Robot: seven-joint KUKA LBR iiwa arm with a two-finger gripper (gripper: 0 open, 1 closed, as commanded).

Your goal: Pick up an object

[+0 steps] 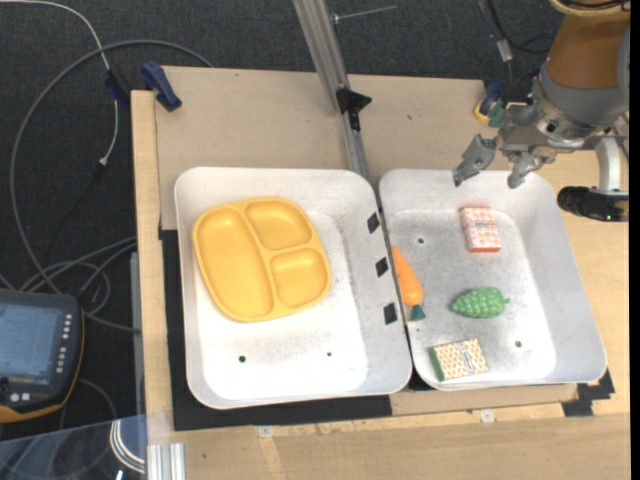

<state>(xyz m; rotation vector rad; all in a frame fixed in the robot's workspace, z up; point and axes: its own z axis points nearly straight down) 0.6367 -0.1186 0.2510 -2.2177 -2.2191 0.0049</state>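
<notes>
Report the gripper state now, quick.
Gripper: open, holding nothing, above the far edge of the right bin.

Gripper: fingers spread apart, nothing between them; over the far edge of the right bin
Right bin: pink box far; green bumpy object middle; patterned box near; carrot along its left edge
Left bin: yellow divided tray
</notes>
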